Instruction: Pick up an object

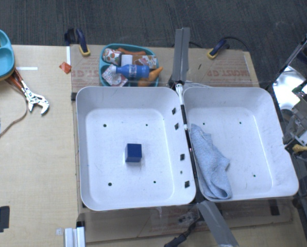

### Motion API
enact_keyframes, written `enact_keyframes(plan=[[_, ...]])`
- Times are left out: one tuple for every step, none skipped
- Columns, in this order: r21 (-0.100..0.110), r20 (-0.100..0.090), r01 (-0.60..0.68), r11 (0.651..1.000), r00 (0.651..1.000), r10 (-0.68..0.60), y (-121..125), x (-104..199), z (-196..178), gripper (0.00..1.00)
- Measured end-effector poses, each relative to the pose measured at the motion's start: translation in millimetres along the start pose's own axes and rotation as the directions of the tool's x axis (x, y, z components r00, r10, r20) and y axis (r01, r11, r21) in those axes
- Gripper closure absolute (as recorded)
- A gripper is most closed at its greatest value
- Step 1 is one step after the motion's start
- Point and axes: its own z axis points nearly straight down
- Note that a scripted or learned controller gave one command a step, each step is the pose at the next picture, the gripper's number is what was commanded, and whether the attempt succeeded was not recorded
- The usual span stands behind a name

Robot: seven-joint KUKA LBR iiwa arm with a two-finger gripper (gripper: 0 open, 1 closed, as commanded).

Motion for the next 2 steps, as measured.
enact_keyframes(plan=[[0.0, -0.003, -0.403, 0.915, 0.915, 0.403, -34.8, 47.8, -30.0, 1.0], [0.0, 0.004, -0.399, 0.917, 0.917, 0.399, -34.6, 47.8, -37.4, 1.0]])
